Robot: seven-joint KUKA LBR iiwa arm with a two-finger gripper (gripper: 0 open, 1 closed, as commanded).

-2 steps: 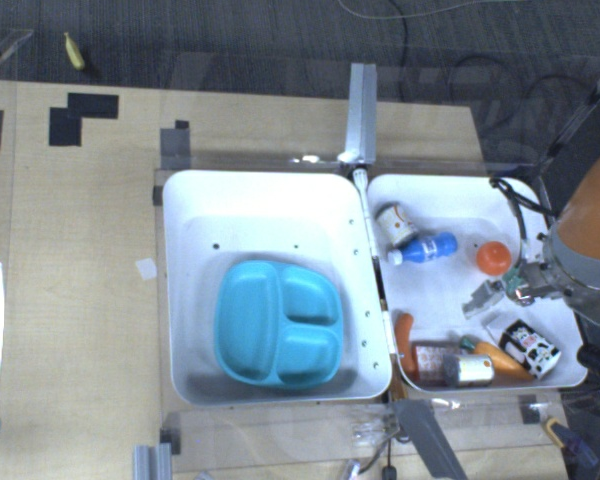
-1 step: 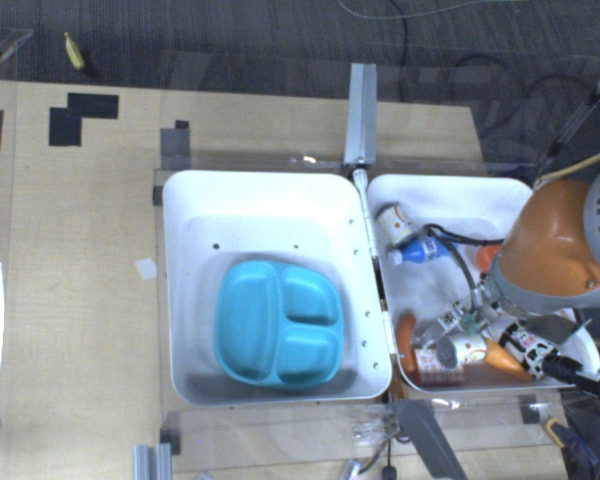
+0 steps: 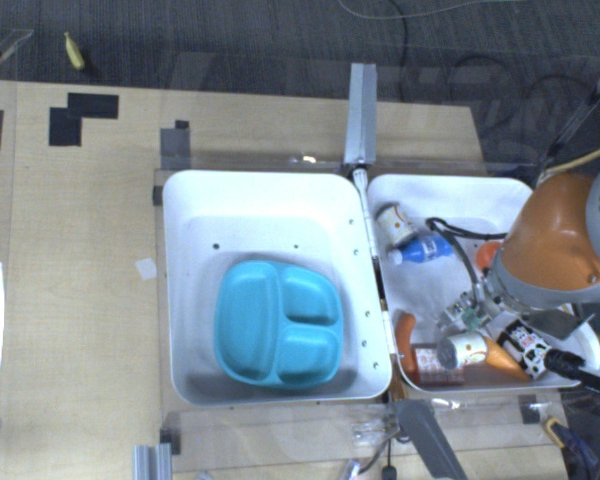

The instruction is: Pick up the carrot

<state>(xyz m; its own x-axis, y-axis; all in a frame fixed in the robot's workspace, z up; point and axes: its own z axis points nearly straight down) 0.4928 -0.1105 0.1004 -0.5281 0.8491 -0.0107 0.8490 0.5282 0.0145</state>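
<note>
- The gripper is low in the right bin, at the lower right of the frame, under the grey arm with its orange band. I cannot tell how the fingers stand, because the wrist and cables cover them, and nothing can be seen between them.
- The carrot seems to be the orange tapered thing just below the gripper, near the front wall of this bin. It lies beside a small can and a black-and-white patterned item. They are close together, perhaps touching.
- To the left of these lie a brown-red packet and an orange-red piece. A blue and white bottle lies higher in the bin.
- The left bin holds a turquoise divided plate. Both bins stand on the bench.
- I judge that the step is the approach or the grasp, with no lift yet.
- The next move should close on the carrot alone, then go straight up, without catching the can.
</note>
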